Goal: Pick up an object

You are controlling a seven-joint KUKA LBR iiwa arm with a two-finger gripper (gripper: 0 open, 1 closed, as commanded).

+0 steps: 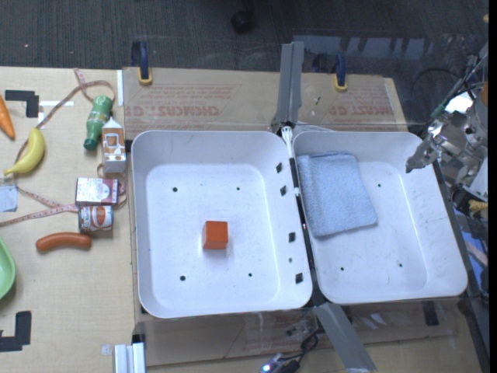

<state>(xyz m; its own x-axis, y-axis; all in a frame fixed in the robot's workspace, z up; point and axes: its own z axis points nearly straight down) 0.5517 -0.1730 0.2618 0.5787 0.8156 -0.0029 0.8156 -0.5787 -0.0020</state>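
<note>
My gripper (423, 155) sits at the right edge with most of my arm cut off, finger gap too small to read; green dish (4, 269) and carrot (6, 119) clipped at left edge.

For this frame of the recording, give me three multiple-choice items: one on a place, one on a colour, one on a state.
1. Where is the small orange cube?
A. left white bin
B. right white bin
C. on the bench

2. What colour is the folded cloth?
A. red
B. pale blue
C. black

3. How does the cloth lie?
A. hanging over the rim
B. flat on the bin floor
C. draped on the cube

Key: 1 A, the cube sits near the left bin's middle. 2 B, the cloth reads pale blue against the white. 3 B, it lies flat in the right bin, apart from the cube.
</note>
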